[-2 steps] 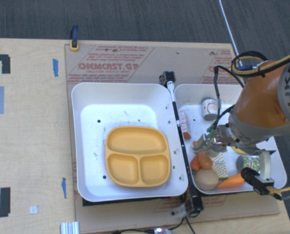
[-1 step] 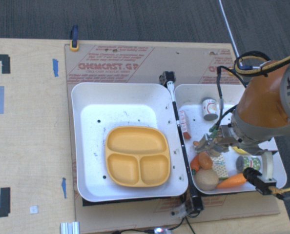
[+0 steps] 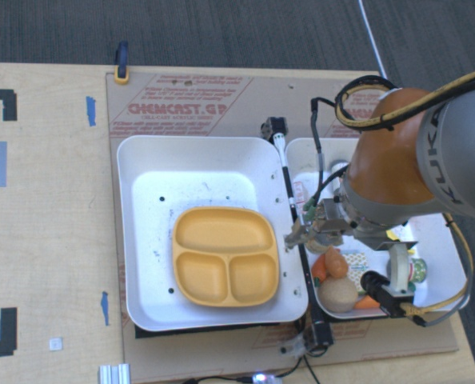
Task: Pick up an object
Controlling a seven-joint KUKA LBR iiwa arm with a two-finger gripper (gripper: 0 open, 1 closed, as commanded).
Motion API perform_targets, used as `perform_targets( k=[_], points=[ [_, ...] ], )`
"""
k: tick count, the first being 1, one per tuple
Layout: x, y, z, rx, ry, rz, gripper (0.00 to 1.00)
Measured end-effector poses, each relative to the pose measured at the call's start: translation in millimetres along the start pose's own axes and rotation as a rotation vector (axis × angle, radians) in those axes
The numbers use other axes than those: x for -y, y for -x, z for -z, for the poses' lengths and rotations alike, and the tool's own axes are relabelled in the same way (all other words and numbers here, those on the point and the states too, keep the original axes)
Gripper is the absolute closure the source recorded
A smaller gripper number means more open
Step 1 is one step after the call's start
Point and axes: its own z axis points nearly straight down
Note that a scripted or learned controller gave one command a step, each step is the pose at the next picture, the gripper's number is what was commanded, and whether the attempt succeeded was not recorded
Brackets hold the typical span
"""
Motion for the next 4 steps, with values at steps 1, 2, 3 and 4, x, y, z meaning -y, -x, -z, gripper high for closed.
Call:
perform_targets(
  k=[1,2,3,4],
  points=[
    [1,59,-21,0.000,-0.004,-0.002,1.00],
    [1,75,-21,0.001,-0.003,-0.002,1.00],
    [-17,-2,-21,0.000,-0.002,-0.002,1.00],
    [0,-22,7,0.000,-0.001,0.000,1.00]
  ],
)
